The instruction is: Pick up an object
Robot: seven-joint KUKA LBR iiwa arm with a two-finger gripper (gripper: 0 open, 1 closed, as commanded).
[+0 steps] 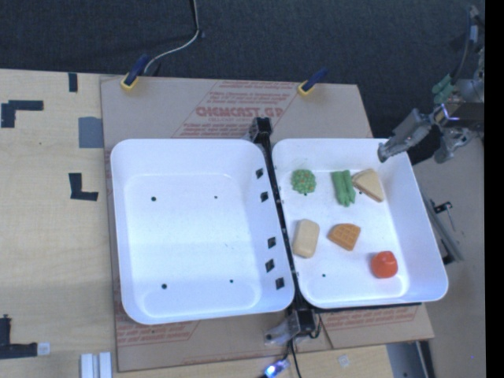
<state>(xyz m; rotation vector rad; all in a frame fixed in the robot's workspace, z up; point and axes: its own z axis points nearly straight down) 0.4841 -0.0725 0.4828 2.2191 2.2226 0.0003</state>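
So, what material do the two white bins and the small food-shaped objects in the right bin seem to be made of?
The left bin and right bin look like thin moulded plastic: smooth, white, slightly glossy, with rounded rims. The red piece, green long piece, bumpy green piece and tan piece look like toy food, probably matte plastic or foam; the view cannot settle which.

Brown cardboard sheet (236, 109) with red print under two white bins (126, 211), yellow-and-blue clamps (135, 72) at its far corners, white cable (191, 22) over dark cloth (315, 22), black tape marks (20, 113) on wooden bench (47, 250)
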